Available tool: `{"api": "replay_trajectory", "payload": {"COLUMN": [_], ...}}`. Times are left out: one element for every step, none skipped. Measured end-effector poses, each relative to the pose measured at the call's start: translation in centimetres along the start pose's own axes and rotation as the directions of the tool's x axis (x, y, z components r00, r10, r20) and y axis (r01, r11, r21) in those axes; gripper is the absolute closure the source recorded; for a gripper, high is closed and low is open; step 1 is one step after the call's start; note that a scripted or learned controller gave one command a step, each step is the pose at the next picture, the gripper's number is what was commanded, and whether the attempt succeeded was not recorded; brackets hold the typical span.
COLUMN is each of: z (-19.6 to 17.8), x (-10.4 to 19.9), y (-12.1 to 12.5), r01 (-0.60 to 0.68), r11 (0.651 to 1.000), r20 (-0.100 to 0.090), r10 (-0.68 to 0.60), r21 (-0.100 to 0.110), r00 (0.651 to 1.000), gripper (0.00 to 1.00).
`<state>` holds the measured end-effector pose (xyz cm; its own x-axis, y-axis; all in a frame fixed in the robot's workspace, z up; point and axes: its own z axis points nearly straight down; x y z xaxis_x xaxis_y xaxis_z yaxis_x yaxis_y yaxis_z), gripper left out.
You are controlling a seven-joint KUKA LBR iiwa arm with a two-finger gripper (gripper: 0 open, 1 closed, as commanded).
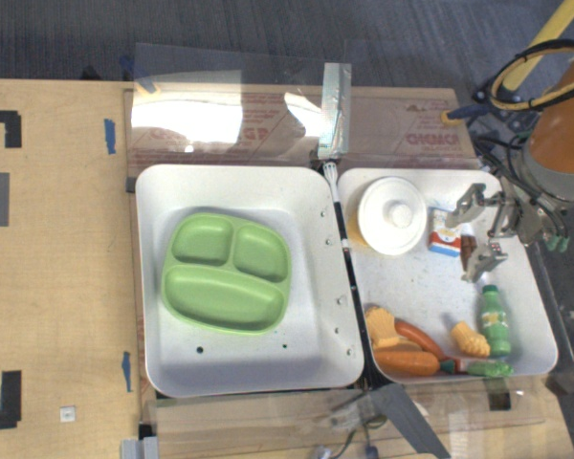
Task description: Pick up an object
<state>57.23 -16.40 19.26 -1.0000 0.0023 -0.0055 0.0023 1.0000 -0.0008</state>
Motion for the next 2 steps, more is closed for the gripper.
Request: {"api": "replay_trajectory", "payload": {"z": [8.0,9.7], "x": [-5.0,-2.4], "y": [5.0,6.0], "r01": [-0.250,-0.458], "r11": [0.968,0.889], "r20": [0.005,0.020], "r10": [0.250,0.458], "r21": [0.000,-0.007], "r00": [0.968,0.889], "gripper": [0.00,0.00]}}
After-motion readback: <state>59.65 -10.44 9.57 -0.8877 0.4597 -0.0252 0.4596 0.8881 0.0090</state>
